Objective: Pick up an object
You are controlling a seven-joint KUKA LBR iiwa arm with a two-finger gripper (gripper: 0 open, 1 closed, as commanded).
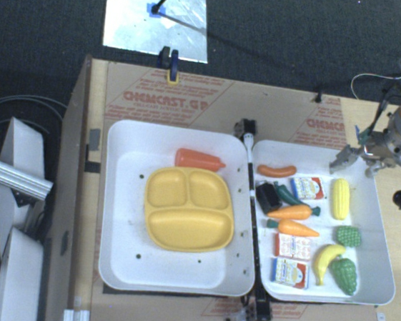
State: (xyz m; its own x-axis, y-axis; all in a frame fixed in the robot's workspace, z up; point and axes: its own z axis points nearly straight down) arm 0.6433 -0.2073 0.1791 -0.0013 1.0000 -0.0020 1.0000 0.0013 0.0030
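While our gripper (360, 158) hovers with fingers spread wide and holding nothing over the right bin's (382, 274) far-right corner, we see the corn cob (340, 199) lying just below it.

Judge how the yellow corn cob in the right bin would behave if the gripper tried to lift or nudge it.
The corn cob looks like a moulded plastic toy, so probably stiff and light. Its rounded, elongated shape suggests it could roll sideways if pushed, perhaps towards the carton beside it. The glossy surface may slip between fingers unless gripped across its width.
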